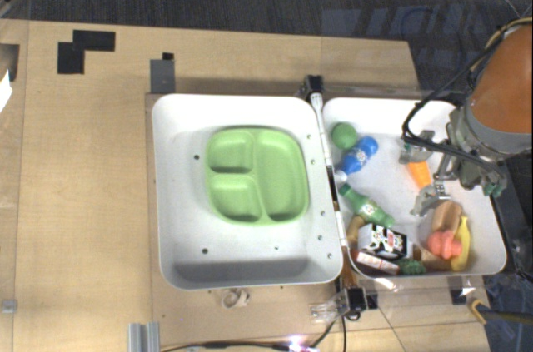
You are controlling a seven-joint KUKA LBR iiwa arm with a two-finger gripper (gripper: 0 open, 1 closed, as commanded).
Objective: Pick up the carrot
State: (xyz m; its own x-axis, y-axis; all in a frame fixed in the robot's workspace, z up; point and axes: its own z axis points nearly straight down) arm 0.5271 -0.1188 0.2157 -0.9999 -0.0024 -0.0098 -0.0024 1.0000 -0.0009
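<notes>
The carrot (pixel 419 173) is a short orange piece lying in the upper right part of the right bin (pixel 391 113). My gripper (pixel 430 196) hangs over that bin, just below and to the right of the carrot, close to it. The wrist partly covers the carrot's right side. From this view I cannot make out whether the carrot is touched.
The right bin also holds a green ball (pixel 343 134), a blue object (pixel 360 155), a green bottle (pixel 366 209), a black-and-white box (pixel 383 242), a banana (pixel 461 242) and a pink fruit (pixel 442 244). A green divided plate (pixel 254 174) lies in the left bin (pixel 179 200).
</notes>
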